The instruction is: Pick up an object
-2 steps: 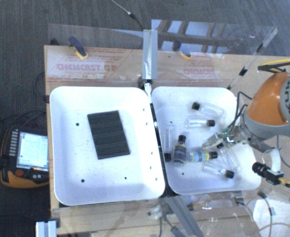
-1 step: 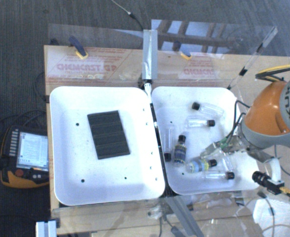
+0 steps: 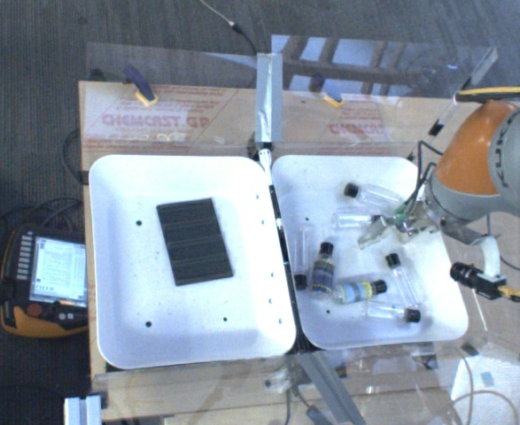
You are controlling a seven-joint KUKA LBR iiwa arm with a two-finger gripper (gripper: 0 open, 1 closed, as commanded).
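I've got one fixed cam above the surface (image 3: 180,113), looking down at a slant, far enough back to frame both bins whole. Left bin (image 3: 118,326) and right bin (image 3: 446,321) sit side by side mid-frame. Arm (image 3: 477,162) enters from frame right; floor visible left and top.

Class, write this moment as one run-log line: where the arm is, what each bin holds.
gripper: over right bin, among clear vials | grasp: cannot tell | left bin: dark ribbed pad
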